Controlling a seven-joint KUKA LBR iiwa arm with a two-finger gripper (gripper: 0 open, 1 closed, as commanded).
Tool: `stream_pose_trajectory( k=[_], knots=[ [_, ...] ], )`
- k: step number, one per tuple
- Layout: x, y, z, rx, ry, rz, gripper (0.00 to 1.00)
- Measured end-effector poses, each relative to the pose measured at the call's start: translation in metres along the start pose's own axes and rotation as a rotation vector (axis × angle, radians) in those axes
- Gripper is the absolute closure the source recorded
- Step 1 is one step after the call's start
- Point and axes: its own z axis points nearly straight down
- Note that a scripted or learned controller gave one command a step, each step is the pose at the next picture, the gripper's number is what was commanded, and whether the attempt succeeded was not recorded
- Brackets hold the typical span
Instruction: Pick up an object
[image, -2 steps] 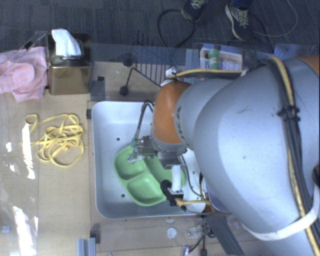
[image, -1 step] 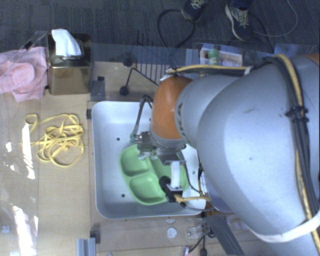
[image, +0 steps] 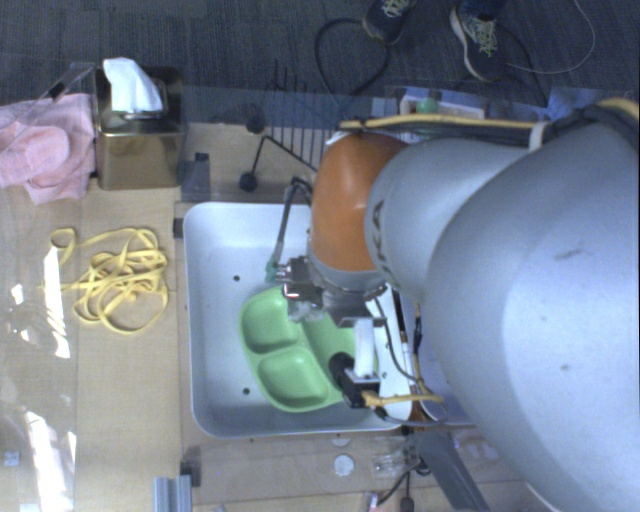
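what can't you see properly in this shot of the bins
- camera view: green tray, right part under the arm.
- camera view: white bin, right side covered by the arm.
- camera view: pink cloth, cut by the left edge.

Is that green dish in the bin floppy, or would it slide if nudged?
The dish looks like moulded plastic with raised dividers, so probably stiff and light. Lying flat on the smooth bin floor, it would likely slide, not tip.
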Motion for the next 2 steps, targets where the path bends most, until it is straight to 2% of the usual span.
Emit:
stream_pose_trajectory(
  k=[1,2],
  knots=[
    [-0.0092,-0.0206,0.0547,-0.028,0.004,-0.369,1.0],
    [-0.0009,-0.0217,0.0606,-0.035,0.006,-0.189,1.0]
  ],
)
